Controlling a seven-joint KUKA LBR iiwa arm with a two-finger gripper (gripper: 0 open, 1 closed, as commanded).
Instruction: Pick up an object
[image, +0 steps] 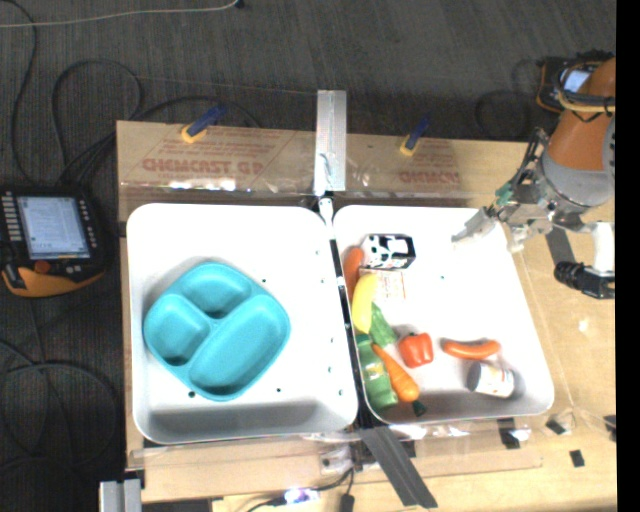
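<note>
Toys fill the right bin: a yellow banana and carrot near its left wall, a red pepper, a sausage and a small can. The left bin holds a blue plate. The jaws hang over the right bin's far right corner, spread open, holding nothing.

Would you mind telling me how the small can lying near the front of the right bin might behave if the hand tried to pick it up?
The small can lies on its side, so a push would probably roll it. Its rounded wall may slip between fingers. It looks rigid rather than floppy. The red sausage-shaped toy just behind could get bumped.
</note>
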